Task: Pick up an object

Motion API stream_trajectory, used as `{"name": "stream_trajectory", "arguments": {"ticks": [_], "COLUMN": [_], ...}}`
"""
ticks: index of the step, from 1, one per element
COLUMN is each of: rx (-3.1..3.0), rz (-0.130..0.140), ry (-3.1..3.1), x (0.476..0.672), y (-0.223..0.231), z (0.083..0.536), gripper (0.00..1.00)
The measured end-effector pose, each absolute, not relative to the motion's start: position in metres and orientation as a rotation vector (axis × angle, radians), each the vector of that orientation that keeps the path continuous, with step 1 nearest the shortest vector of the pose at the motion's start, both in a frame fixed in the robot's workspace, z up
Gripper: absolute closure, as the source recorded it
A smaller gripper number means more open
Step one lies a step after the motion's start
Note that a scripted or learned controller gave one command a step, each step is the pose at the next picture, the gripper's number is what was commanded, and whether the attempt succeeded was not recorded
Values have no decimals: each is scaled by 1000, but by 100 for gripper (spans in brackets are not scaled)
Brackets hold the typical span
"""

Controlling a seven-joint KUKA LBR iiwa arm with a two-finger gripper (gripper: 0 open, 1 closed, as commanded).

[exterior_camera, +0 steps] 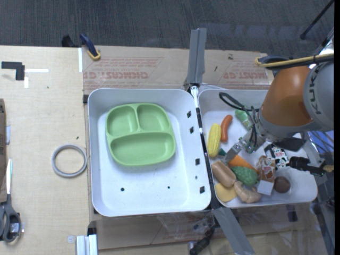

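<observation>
- Now hovering low over the right bin (305, 193), the tool (245, 142) sitting among the toy food, just above the orange carrot piece (241, 161); not possible to tell whether open or closed, because of blur and clutter.
- Choosing a likely target: the yellow corn cob (214, 138), lying lengthwise near the left wall of the right bin, just beside the red sausage (226, 127).
- Judging the corn as light, hollow plastic, stiff, with a bumpy surface giving some grip; taking it across the narrow middle, not at the rounded ends.
- Judging the sausage as smooth and slim, probably slippery and rolling away if pinched off centre.
- Noting the crowded pile at the front: a tan bread roll (223, 173), a green broccoli-like piece (245, 175), a pale yellow slice (225, 193), a brown round item (282, 184) and a small printed box (266, 169), all touching or nearly touching, so leaving little room for a clean hold.
- Expecting all pieces to be rigid and not fragile, but easy to push aside.
- Seeing in the left bin (98, 158) a green divided plate (141, 134), matte plastic with three compartments, too flat and wide for pinching except at the rim.
- Resting on the desk (42, 121) to the left: a grey ring (69, 160), well apart from both bins.
</observation>
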State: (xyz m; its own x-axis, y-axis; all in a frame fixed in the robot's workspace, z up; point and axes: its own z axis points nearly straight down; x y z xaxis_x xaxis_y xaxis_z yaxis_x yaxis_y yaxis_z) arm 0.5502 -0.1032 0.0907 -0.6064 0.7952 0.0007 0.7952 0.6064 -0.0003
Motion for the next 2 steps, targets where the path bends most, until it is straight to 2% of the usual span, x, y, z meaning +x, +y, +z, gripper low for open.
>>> {"name": "stream_trajectory", "arguments": {"ticks": [1,2], "rx": [-1399,-1515], "rz": [0,4], "ry": [-2810,-2750], "x": [550,582], "y": [-104,-45], "z": [98,189], "gripper": [100,100]}}
